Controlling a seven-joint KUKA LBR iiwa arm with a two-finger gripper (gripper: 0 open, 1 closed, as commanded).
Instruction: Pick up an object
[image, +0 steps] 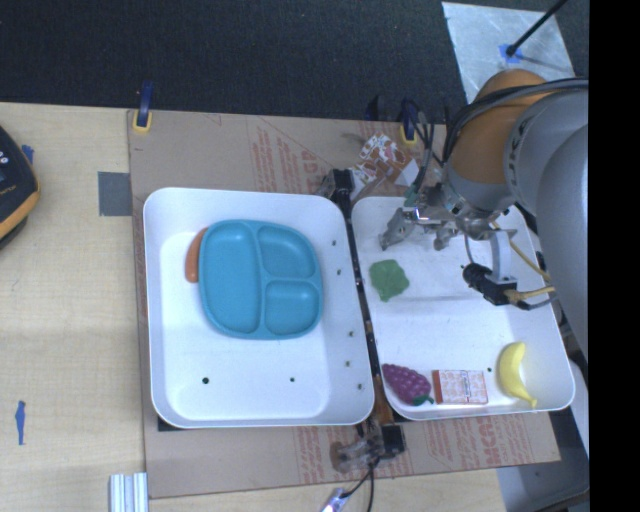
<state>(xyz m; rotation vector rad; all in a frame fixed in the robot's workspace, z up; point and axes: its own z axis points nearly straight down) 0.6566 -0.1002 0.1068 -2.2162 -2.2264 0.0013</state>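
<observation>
My gripper (418, 236) hovers over the far left part of the right bin (450, 310), open, with nothing between its fingers. A green leafy piece (389, 278) lies just in front of it, apart from the fingertips. Along the bin's near edge lie a bunch of purple grapes (406, 381), a small red and white packet (461, 386) and a yellow banana (514, 372).
The left bin (170, 360) holds a blue divided plate (261, 279) with an orange object (191, 257) poking out at its left side. Cables and clamps crowd the far gap between the bins (350, 185). The grey arm (540, 150) covers the right bin's far right corner.
</observation>
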